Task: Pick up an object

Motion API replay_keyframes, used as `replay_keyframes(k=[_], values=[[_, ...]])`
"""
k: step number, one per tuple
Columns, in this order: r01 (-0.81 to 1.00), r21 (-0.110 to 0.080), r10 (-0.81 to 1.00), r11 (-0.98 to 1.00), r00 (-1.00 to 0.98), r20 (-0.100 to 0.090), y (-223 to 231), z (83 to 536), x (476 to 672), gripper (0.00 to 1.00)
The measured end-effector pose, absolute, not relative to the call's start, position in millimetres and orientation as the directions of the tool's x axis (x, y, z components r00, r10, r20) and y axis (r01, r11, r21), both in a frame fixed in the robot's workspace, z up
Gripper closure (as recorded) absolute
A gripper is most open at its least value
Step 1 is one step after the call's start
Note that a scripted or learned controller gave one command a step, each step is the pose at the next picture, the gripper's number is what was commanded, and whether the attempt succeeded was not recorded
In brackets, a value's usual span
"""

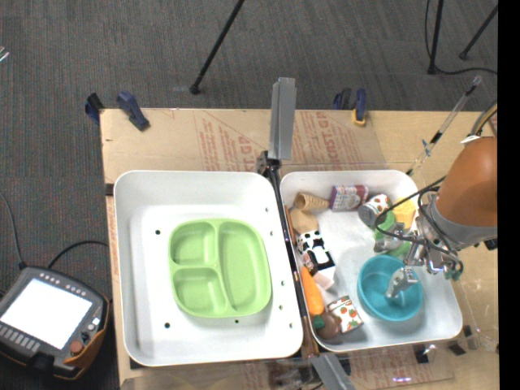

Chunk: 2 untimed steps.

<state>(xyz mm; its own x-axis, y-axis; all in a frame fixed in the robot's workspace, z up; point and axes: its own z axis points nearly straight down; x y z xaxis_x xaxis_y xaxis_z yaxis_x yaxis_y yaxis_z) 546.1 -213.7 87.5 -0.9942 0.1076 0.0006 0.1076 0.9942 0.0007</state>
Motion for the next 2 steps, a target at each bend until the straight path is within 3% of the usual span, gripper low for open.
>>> replay_keyframes(k=[1,2], values=[[-0.08,0.002,-0.08,0.997,-0.997,-0.003,-203.9,87.9,615.7,0.0],[-0.079,0.002,-0.079,0.997,-0.997,-0.007,-203.8,101.0,617.6,1.0]])
